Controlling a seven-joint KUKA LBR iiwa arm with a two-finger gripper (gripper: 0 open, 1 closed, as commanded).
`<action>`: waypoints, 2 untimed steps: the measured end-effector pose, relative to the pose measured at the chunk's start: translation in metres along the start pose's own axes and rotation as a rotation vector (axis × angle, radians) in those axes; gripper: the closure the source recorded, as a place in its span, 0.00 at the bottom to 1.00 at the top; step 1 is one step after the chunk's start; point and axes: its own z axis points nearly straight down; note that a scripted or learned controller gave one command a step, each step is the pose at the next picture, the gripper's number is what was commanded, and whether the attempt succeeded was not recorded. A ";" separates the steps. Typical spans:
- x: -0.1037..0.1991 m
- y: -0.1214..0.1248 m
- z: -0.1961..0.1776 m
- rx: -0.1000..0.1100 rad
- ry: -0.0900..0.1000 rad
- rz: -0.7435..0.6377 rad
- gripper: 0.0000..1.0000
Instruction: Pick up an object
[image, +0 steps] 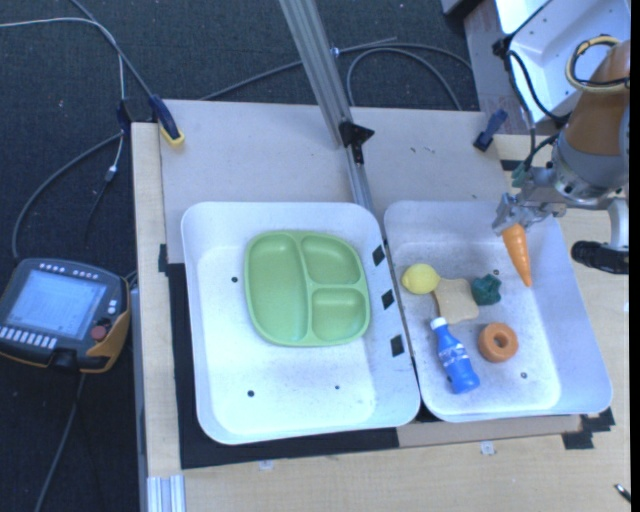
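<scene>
Slippage was the likeliest failure, since the carrot (517, 254) was pinched only at its top by the gripper (512, 222), hanging tilted above the right bin (570, 380).

Two white bins are seen side by side: a left bin (215, 400) and a right bin (560, 390). One green divided plate (305, 287) is counted in the left bin. Six items are counted in the right bin: one orange carrot (518, 254), one yellow lemon (421, 279), one tan block (456, 300), one dark green piece (487, 290), one blue bottle (455, 356) and one orange doughnut (497, 342).
</scene>
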 end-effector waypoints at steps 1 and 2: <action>0.000 -0.005 -0.064 -0.001 -0.001 0.001 1.00; -0.004 -0.008 -0.111 0.000 -0.001 0.001 1.00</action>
